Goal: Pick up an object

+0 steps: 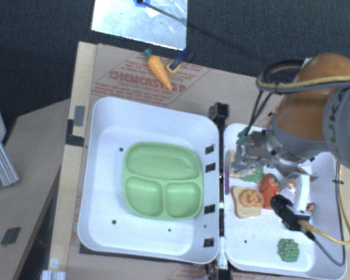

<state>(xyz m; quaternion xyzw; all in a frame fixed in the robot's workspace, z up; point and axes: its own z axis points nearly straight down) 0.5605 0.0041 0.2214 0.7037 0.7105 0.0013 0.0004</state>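
Altogether two bins (102, 157) — one green tray (163, 180).

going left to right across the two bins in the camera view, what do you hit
left bin → green divided plate → right bin → tan toy pastry → red toy → green broccoli-like toy. The gripper sits over the right bin's far left part, above the pastry.
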